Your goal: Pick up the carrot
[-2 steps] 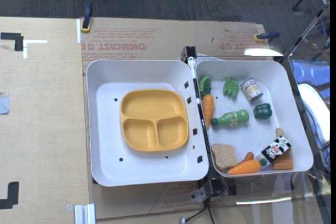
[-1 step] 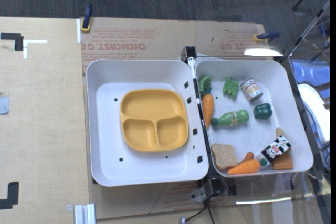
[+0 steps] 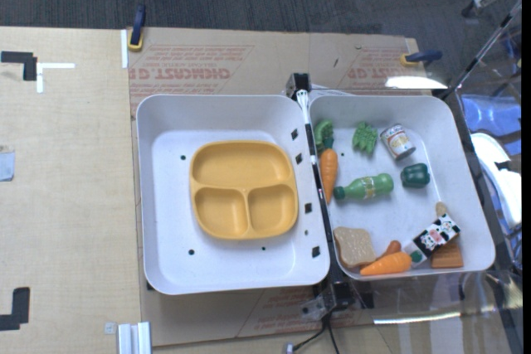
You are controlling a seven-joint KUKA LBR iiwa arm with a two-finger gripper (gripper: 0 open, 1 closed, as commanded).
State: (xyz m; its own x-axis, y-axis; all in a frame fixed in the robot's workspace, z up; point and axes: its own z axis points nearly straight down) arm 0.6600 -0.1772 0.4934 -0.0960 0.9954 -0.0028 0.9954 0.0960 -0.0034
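I am seeing two carrots in the right bin [image 3: 465,178]: carrot [image 3: 328,170] hugging the wall, carrot [image 3: 387,264] touching bread [image 3: 354,245]. I cannot tell the gripper's state; I am expecting a wall-blocked miss.

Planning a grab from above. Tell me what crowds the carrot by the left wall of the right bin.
Nothing lies on the carrot. The bin wall touches its left side, and the green bottle sits close on its right.

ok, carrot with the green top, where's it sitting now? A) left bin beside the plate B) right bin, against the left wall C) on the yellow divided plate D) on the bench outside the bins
B: the carrot lies in the right bin, along its left wall, beside the green bottle.
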